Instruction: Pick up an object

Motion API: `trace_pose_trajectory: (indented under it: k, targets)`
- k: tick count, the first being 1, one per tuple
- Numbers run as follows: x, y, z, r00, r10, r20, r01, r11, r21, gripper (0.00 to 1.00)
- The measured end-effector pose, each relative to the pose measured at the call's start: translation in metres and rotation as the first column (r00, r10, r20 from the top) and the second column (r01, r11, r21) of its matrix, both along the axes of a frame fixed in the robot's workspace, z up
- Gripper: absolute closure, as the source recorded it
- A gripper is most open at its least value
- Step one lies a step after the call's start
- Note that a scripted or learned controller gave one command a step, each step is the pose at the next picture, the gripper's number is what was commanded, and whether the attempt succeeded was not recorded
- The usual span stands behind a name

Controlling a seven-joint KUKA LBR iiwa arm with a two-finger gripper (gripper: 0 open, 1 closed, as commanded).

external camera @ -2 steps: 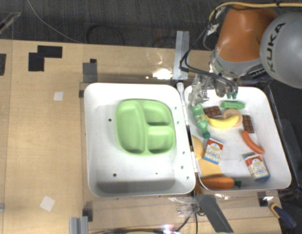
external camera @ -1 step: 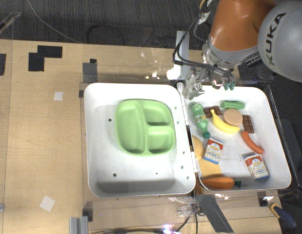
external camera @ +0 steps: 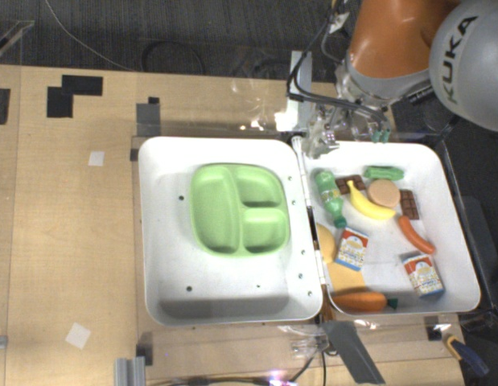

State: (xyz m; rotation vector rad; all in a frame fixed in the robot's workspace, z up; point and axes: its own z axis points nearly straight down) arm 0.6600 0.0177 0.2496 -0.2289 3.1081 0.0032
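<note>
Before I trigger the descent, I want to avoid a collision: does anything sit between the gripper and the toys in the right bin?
Nothing visible does. The gripper hangs over the right bin's far-left corner, with the green bottle and banana lying just in front of it, uncovered.

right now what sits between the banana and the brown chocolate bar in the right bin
In the camera view, a round tan cookie lies between the banana and the chocolate bar, overlapping the banana's upper side.
</note>
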Motion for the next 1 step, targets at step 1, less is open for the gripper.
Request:
trace_pose_trajectory:
  k: [1]
  targets:
    - [0.0106, -0.0409, 0.0247, 0.966, 0.257, -0.012, -0.257, 0.966, -0.006, 1.0]
